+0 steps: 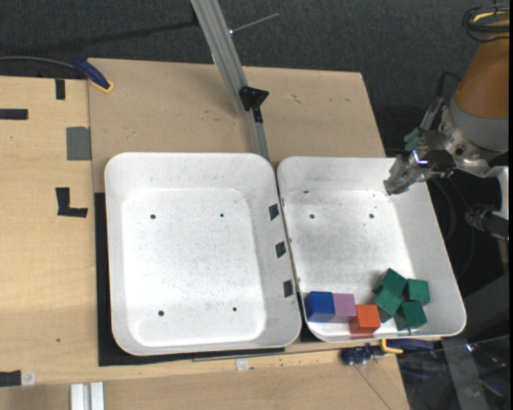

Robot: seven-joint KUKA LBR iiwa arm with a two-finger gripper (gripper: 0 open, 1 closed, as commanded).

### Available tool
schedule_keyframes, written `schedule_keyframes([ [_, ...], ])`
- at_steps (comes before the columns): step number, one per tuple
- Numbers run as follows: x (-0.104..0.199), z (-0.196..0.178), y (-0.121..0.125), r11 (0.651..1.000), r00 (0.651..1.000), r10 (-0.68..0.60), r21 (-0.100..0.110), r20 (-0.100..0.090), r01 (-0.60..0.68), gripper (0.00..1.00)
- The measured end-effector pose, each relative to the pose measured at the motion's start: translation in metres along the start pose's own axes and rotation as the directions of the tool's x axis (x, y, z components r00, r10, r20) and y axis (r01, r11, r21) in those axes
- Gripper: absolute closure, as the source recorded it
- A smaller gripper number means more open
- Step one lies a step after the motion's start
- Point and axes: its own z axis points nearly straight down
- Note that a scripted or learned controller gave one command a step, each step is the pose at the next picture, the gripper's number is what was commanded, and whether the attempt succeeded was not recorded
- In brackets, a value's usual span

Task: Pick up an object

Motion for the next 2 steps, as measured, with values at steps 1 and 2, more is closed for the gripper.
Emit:
schedule_keyframes([
  [1,0.051,-0.001,-0.002,1.0,1.0,-0.001,0.0,0.0,0.001,1.0],
  [2,0.102,0.019,-0.009,1.0,1.0,-0.001,0.002,0.0,0.001,1.0],
])
